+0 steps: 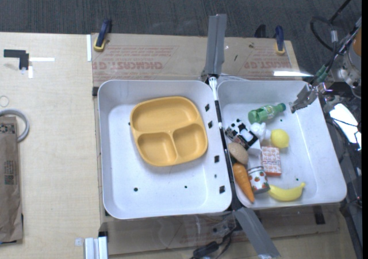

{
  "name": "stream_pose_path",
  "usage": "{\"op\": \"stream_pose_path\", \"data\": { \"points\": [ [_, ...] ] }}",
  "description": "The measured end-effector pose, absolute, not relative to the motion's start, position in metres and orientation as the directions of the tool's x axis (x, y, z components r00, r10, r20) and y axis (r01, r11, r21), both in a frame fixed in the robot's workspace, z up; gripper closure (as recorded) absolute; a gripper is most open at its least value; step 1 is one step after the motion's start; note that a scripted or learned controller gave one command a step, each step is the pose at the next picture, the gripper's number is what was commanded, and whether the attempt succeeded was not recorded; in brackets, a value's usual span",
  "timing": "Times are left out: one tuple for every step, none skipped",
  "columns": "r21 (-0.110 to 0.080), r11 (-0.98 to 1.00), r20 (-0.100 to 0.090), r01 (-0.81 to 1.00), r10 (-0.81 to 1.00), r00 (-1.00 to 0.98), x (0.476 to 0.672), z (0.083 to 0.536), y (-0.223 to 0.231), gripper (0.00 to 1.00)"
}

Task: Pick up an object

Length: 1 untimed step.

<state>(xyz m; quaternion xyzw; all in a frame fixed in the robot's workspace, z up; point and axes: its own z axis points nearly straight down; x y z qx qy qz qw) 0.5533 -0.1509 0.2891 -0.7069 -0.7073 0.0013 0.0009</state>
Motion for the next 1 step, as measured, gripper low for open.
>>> {"op": "stream_pose_path", "data": {
  "points": [
    [-0.003, -0.145, -0.001, 0.989, 0.989, 0.145, 0.5714, 0.1359, -0.1823, 0.00]
  ]
}}
